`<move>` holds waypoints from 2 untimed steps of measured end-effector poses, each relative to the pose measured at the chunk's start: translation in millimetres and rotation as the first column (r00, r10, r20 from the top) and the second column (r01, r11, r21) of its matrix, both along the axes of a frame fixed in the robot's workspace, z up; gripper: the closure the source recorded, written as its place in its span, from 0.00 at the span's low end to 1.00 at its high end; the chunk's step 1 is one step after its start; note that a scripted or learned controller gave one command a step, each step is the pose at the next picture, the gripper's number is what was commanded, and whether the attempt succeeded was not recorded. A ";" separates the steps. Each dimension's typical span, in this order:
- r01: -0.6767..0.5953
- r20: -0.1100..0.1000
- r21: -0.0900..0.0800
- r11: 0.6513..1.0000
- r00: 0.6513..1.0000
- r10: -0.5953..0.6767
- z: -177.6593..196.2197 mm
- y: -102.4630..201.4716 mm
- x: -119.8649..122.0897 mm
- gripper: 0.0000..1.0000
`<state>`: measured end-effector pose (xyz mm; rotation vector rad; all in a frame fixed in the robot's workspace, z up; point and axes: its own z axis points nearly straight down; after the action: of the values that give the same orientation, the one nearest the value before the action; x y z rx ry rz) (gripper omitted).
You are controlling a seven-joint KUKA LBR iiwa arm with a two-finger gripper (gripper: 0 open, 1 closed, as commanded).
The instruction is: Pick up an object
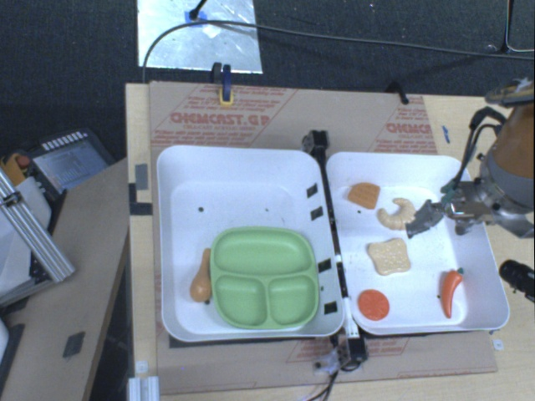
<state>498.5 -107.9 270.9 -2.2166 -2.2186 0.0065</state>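
Nearest to us, along the front of the right bin (481,320), we are seeing an orange disc (374,304) and a small carrot (450,291). The carrot is lying with its long axis nearly front to back, its green top pointing away from us and its narrow tip toward the front rim.

Just behind the disc a pale cracker (389,256) is lying flat. Further back a curled, cream-coloured piece (395,214) (it looks like a cashew) is resting with its long axis running roughly left to right, and behind it, to its left, sits a tan bread-like lump (364,195).

The gripper (422,218) is reaching in from the right and hovering at the curled piece's right end; we are seeing its dark fingers slightly parted, with nothing between them. The arm (510,170) is standing over the bin's right rim.

In the left bin (180,224) a green divided plate (265,276) is filling the front half, and a brown drumstick-shaped toy (201,281) is lying just beside the plate's left edge, its long axis front to back.

Both bins are sitting on a brown board (276,111) with red lettering. A yellow-and-blue clamp (225,86) is gripping its far edge. Beyond that, a shiny metal sheet (198,23) is lying on dark carpet (376,7).
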 end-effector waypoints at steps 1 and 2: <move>-0.002 0.009 -0.002 1.000 1.000 0.002 4.2 0.1 1.6 0.00; -0.001 0.005 0.000 1.000 1.000 0.001 -38.1 3.9 0.9 0.00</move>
<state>499.5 -104.0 232.8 -2.2187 -2.2220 0.0012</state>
